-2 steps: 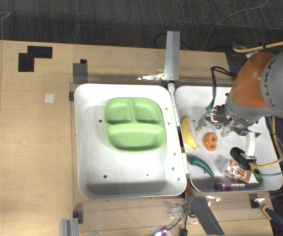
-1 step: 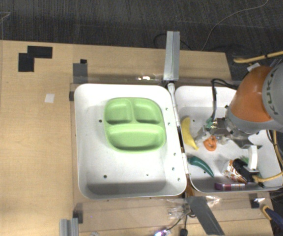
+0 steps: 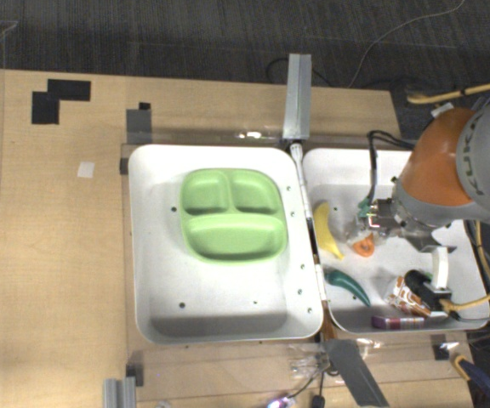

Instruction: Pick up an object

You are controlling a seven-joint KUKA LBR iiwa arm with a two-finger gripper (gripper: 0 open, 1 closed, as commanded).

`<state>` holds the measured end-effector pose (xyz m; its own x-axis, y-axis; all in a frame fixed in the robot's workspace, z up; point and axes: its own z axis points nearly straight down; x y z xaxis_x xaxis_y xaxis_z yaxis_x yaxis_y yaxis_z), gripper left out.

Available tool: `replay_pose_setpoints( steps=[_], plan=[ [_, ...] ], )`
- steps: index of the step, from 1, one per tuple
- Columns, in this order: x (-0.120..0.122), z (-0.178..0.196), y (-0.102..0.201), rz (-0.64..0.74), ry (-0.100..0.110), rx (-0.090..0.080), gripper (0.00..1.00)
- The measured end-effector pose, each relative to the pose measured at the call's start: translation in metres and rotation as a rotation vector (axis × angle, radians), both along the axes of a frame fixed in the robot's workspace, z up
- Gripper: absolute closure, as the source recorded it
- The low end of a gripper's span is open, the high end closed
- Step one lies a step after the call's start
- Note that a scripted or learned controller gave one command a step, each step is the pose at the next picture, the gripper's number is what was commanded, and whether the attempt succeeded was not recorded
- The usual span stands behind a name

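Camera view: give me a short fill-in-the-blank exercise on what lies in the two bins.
1. The green tray lies in the ____ bin.
2. The banana lies against the right bin's ____ wall.
3. The small item beside the gripper is ____ in colour.

Missing words: left; left; orange

A robotics lab: wooden bench [image 3: 49, 253], white bins [image 3: 147, 228], loose cables [image 3: 398, 24].
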<state>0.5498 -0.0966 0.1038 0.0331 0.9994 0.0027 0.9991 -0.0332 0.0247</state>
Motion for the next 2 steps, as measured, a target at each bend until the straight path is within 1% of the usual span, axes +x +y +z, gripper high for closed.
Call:
replay_pose_setpoints(
  steps=[1, 2],
  plan=[
    [0.059, 0.082, 0.08, -0.136, 0.021, 0.0, 1.0],
    [0.063, 0.105, 0.088, -0.178, 0.022, 0.0, 1.0]
  ],
)
